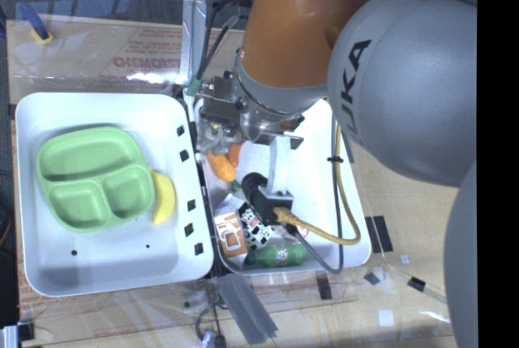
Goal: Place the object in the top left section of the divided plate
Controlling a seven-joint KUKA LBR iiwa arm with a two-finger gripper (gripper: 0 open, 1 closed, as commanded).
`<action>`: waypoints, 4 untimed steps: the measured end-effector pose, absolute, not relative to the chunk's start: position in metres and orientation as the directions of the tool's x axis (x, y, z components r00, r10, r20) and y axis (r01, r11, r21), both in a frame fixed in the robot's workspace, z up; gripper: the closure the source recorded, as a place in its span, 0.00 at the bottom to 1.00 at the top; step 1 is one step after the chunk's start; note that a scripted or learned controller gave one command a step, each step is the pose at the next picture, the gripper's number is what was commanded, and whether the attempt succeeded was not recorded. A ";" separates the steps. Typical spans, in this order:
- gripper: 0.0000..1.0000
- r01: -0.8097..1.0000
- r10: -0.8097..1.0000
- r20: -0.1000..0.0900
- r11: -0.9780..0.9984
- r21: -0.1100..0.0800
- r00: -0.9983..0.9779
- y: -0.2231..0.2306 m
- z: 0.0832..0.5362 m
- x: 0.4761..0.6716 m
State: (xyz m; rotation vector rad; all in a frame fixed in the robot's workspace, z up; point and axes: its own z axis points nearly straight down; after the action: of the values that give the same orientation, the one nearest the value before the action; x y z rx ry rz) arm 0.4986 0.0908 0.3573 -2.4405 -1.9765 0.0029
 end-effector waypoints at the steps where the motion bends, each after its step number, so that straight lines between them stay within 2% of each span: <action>1: 1.00 0.971 0.971 -0.003 -0.241 -0.006 0.241 0.128 0.260 0.475; 2: 1.00 0.967 0.967 -0.001 -0.255 -0.004 0.255 0.084 0.286 0.506; 3: 1.00 0.832 0.832 -0.005 -0.555 -0.007 0.555 0.039 0.192 0.527; 4: 1.00 0.812 0.812 -0.003 -0.583 -0.004 0.583 0.090 0.191 0.536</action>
State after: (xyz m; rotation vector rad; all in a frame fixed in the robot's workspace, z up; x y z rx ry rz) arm 0.5364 0.0897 0.1908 -2.7932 -1.4331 0.0071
